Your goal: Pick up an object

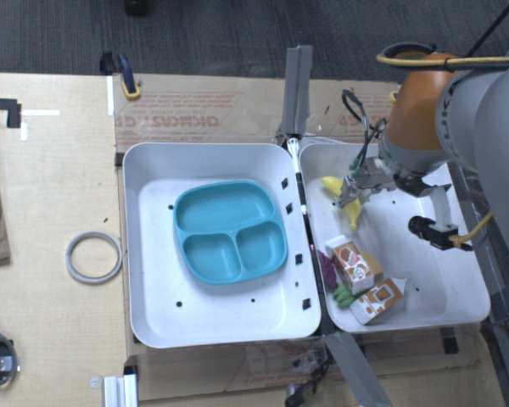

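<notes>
A KUKA arm lowers its gripper [353, 195] onto a yellow banana-shaped toy [343, 195] in the right-hand bin [433, 287], at about ten o'clock from that bin's centre and close to the wall it shares with the left bin [153, 253]. The step in hand looks like the approach or the closing for a grasp; nothing shows the toy lifted. Whether the pincer is spread or pressed together cannot be told, as the wrist hides it. The next move would call for a firm pinch across the toy's narrow body, then a straight lift clear of the wall. The toy is small, curved, bright yellow and partly covered. Two small cartons [365, 282] lie at six o'clock.
</notes>
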### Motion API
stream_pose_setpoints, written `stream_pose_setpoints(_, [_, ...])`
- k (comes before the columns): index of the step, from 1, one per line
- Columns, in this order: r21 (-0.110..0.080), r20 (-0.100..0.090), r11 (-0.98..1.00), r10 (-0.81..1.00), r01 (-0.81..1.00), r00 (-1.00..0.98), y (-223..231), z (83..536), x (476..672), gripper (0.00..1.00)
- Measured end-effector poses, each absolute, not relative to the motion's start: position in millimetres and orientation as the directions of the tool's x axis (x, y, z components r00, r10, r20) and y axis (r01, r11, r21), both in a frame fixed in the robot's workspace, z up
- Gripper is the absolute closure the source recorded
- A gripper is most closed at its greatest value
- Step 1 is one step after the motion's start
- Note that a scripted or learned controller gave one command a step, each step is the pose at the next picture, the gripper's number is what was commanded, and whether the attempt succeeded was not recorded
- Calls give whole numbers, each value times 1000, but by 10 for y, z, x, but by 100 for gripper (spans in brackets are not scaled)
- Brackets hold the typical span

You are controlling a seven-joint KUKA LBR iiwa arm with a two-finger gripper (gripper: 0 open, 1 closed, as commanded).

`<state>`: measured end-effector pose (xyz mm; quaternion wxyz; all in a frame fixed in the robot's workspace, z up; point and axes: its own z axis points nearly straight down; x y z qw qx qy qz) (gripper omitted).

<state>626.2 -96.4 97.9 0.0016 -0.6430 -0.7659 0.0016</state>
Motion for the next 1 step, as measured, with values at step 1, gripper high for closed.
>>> stream_pose_setpoints(1, [-2,-2,-18,1000,1000,18,-258,1905,6545,100])
